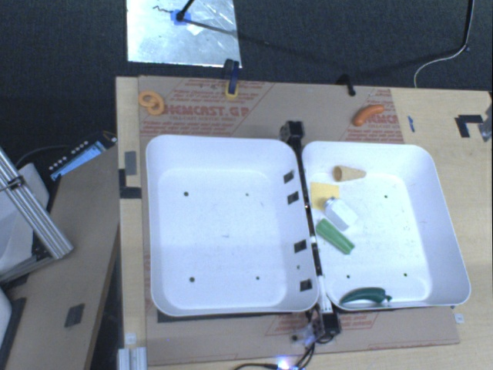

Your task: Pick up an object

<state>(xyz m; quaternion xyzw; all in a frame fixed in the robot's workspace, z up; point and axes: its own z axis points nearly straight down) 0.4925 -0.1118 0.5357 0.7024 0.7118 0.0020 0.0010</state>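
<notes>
Camera view: my gripper's state, cannot tell. Candidates cluster in the right bin (439,206) against its left wall: yellow block (323,192), white bottle (340,212), green piece (334,237). Risk: touching neighbours and the wall could foul my grasp.

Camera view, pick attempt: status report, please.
Objects lie loose in right bin: cone, yellow block, white piece, green stick, dark green pepper. Nothing lifted. Nothing blocking them.
</notes>
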